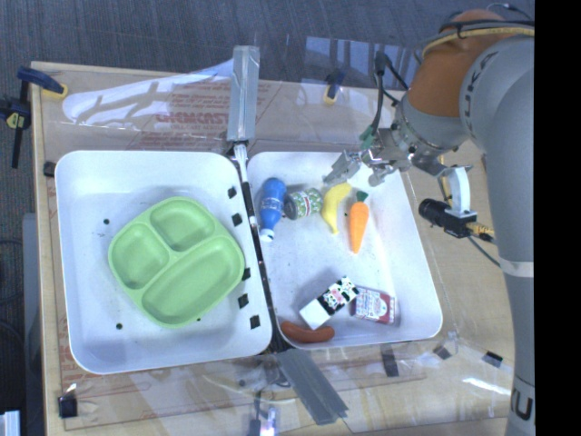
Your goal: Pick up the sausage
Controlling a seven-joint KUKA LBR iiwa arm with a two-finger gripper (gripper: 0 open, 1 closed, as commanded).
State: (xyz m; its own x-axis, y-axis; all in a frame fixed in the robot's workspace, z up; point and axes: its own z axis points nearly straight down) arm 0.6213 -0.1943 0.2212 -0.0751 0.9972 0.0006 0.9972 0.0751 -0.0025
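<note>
Right bin's (427, 271) near rim: sausage (307, 332).

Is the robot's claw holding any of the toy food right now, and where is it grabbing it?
Nothing is held. The gripper hovers open above the banana and carrot; the sausage lies at the bin's near edge.

Brown sausage (307, 332), orange carrot (358, 225), yellow banana (335, 204), green plate (177, 261), blue bottle (271, 203).

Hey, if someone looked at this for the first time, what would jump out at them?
Probably the bright green divided plate in the left bin, then the grey arm with its orange band reaching in from the right. Its gripper hovers over the banana and carrot, far from the sausage at the right bin's near edge.
</note>
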